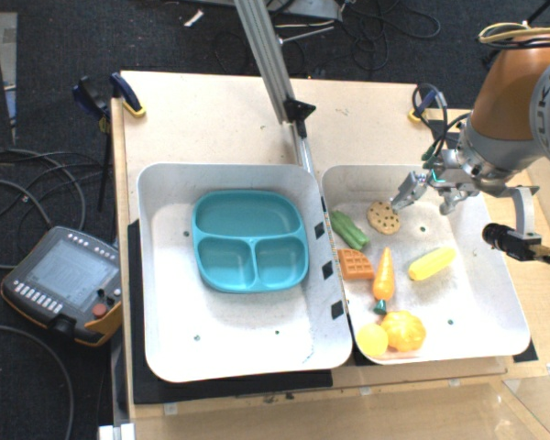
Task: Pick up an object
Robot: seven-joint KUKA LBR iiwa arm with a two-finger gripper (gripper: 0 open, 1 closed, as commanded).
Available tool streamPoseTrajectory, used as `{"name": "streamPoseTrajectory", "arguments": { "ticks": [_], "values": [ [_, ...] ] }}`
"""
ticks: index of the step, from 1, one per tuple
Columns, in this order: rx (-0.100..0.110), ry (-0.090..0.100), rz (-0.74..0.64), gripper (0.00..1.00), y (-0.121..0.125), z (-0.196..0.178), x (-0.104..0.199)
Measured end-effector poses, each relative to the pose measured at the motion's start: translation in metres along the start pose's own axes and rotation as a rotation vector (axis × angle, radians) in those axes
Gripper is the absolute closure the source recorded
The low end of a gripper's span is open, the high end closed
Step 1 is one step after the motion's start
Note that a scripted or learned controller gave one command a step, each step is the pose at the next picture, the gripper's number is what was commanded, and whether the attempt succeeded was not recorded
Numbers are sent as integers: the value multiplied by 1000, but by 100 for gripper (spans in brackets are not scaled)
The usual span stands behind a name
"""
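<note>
My gripper [429, 196] hangs over the back of the right bin [495, 287], its two fingers spread open with nothing between them. A round tan cookie [383, 217] lies just left of and below the left fingertip, apart from it. Further forward in the bin are a green pickle [349, 229], an orange waffle square [355, 264], a carrot [383, 278] and a yellow corn-like piece [431, 264]. At the front edge sit a yellow-orange fruit [405, 330] and a small yellow lemon [372, 340].
The left bin [165, 319] holds a teal divided plate [251, 240]. A grey slanted pole [268, 49] comes down to the wall between the two bins. A black fitting [506, 237] juts in at the right bin's right rim.
</note>
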State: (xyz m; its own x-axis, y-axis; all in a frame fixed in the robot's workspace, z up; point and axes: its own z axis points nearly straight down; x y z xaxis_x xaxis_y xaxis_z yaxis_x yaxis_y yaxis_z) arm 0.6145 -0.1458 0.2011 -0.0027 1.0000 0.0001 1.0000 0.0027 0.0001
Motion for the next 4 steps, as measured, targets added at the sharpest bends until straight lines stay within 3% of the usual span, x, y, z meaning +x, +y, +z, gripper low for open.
{"name": "streamPoseTrajectory", "arguments": {
  "ticks": [2, 3, 4],
  "values": [
    [3, 0, 2, 0, 0, 108, 3],
    [-2, -1, 3, 100, 1, 95, 3],
    [-5, -1, 3, 100, -8, 41, 3]
  ]
}}
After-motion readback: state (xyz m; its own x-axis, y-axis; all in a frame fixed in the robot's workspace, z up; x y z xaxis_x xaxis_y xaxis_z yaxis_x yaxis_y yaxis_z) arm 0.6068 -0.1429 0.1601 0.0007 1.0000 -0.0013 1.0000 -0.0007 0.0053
